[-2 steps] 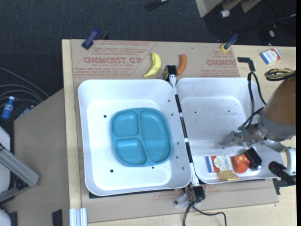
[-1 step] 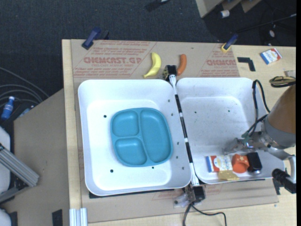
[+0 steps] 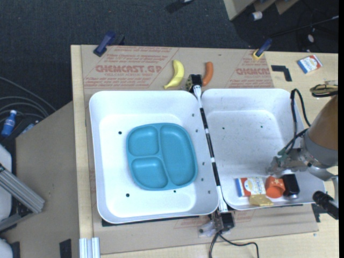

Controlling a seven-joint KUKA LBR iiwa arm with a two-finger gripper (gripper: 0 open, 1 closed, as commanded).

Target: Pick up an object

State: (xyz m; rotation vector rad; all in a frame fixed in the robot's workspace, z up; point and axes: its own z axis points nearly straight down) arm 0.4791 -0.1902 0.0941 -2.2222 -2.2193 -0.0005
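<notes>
The arm (image 3: 325,136) is seen at the right edge of the bench (image 3: 80,144), and it is bent down over the right side of the right bin (image 3: 242,104). Its orange band is turned toward the camera, and the grey wrist is found just below it. The gripper (image 3: 285,165) is pointed to the left and downward, near the front right corner of the right bin. Whether the jaws are open or closed cannot be told, because they are small and blurred.

Just in front of the gripper, an orange-red round object (image 3: 275,187) is placed beside a black object (image 3: 291,185), and the two are touching or almost touching. A small white and orange packet (image 3: 250,186) and a yellowish piece (image 3: 261,200) are laid along the front edge of the same bin.

In the left bin (image 3: 107,117) a blue divided plate (image 3: 161,156) is laid near the middle. Behind the bins, a banana (image 3: 175,74) and an orange carrot-like object (image 3: 207,73) are laid on the bench.
</notes>
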